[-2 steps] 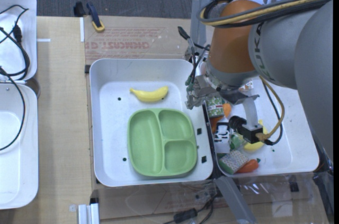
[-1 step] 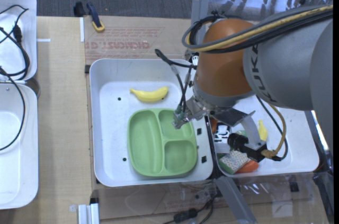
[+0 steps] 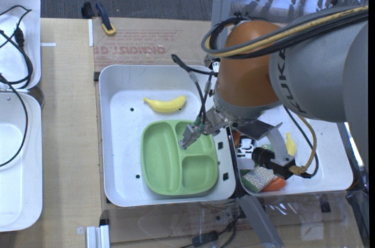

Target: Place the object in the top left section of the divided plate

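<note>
A green divided plate (image 3: 157, 159) lies in the left white bin (image 3: 117, 141), toward its front right. A yellow banana (image 3: 166, 103) rests on the bin floor just behind the plate, apart from its rim. My gripper (image 3: 191, 135) hangs over the plate's right rear section, near the ridge between compartments. I see nothing held in it. The banana lies to its left and slightly behind. The bulky orange and grey wrist (image 3: 252, 71) hides the wall between the two bins.
The right bin (image 3: 331, 179) holds a small yellow item (image 3: 289, 143), an orange-red item (image 3: 274, 183) and a green netted item (image 3: 254, 178) near the arm's cables. A cardboard sheet (image 3: 140, 41) lies behind the bins, with a yellow-handled tool (image 3: 105, 23) on it.
</note>
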Controlling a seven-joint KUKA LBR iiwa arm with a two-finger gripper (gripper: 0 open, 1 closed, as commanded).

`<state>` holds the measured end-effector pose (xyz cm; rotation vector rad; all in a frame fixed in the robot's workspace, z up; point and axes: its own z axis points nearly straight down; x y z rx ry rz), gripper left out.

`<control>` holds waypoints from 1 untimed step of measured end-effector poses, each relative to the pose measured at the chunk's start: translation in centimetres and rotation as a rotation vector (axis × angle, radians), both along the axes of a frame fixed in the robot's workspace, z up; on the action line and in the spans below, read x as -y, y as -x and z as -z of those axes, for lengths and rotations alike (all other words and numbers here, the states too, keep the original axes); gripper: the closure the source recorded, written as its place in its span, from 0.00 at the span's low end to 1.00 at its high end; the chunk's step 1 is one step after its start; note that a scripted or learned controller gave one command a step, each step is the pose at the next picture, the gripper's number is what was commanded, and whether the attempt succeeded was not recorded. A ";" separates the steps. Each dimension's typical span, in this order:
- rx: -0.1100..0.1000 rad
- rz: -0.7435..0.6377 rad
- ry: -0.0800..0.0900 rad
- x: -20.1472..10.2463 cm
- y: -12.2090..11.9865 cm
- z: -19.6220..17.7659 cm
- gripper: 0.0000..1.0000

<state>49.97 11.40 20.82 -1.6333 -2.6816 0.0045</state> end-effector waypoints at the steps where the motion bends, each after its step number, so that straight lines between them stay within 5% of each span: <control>1: -0.001 0.005 0.001 0.1 -0.1 -0.8 1.00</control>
